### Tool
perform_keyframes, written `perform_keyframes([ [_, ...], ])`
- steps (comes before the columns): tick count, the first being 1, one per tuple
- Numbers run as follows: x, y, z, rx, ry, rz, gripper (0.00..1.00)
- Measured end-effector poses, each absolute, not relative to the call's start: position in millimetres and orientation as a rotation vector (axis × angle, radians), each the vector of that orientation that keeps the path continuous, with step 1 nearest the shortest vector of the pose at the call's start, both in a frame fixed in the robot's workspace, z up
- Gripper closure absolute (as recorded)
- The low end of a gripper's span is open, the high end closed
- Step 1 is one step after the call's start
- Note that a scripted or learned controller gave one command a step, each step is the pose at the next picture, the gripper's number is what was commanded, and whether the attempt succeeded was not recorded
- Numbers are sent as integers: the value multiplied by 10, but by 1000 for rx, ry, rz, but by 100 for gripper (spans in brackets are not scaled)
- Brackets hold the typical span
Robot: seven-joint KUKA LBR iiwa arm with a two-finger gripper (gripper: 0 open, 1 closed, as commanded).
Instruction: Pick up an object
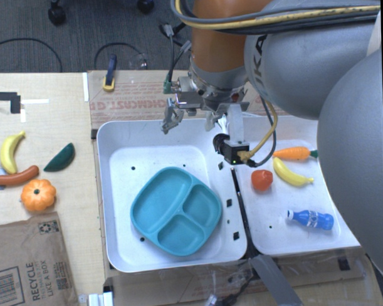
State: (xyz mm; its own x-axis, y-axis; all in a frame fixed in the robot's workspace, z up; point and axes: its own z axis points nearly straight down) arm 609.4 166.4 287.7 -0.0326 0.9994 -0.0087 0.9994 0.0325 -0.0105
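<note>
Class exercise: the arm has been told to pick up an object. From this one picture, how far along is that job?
Done: nothing looks lifted. The blue plate lies flat in the left bin; the tomato, banana, carrot and bottle lie in the right bin. In hand: the open gripper hangs over the left bin's far edge, holding nothing. Left: choosing, gripping, lifting.

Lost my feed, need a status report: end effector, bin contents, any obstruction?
End effector open, nothing held, over left bin's back edge. Blue tray in left bin. Carrot, banana, tomato, bottle in right bin. Nothing in the way.
</note>
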Motion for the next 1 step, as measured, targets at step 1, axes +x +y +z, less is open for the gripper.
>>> perform_keyframes([
  [1, 6094, 1664, 2877, -2184, -2257, 21, 0],
])
